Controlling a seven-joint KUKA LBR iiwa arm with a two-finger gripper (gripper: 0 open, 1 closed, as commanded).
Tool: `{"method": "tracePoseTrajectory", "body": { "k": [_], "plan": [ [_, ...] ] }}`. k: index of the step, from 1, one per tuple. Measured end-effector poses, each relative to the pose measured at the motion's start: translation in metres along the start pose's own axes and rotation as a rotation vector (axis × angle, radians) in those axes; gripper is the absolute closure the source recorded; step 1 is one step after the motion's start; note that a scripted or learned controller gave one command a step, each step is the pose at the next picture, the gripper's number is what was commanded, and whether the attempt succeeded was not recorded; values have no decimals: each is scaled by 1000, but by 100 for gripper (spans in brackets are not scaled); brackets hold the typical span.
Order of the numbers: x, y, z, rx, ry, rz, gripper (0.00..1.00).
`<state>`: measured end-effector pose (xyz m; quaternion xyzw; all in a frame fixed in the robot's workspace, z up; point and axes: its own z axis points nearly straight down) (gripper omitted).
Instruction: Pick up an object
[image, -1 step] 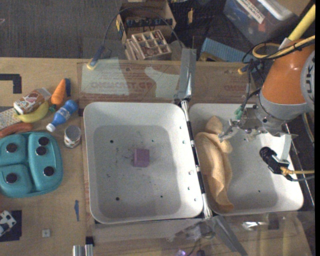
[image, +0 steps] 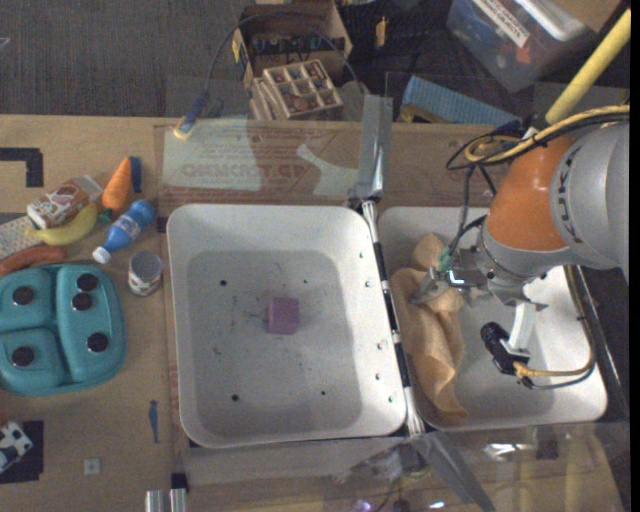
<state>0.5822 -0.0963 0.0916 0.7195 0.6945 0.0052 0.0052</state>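
Lying alone near the centre of the left bin (image: 200, 240), a small purple block (image: 282, 314) sits well apart from the gripper (image: 437, 287), which hovers at its three o'clock over a tan cloth (image: 432, 345) in the right bin (image: 580, 395); its grip cannot be told.

Left bin (image: 200, 250): open floor on every side of a lone purple block (image: 282, 314). Right bin (image: 590, 400): tan cloth (image: 432, 340) along its left side, arm (image: 555, 215) and black cable (image: 505, 350) over the middle.
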Motion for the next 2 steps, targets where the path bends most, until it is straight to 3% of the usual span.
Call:
{"method": "tracePoseTrajectory", "body": {
  "k": [1,2],
  "plan": [
    [-1,1,-11,-5,2,6,100],
    [0,25,-160,12,0,-272,100]
  ]
}}
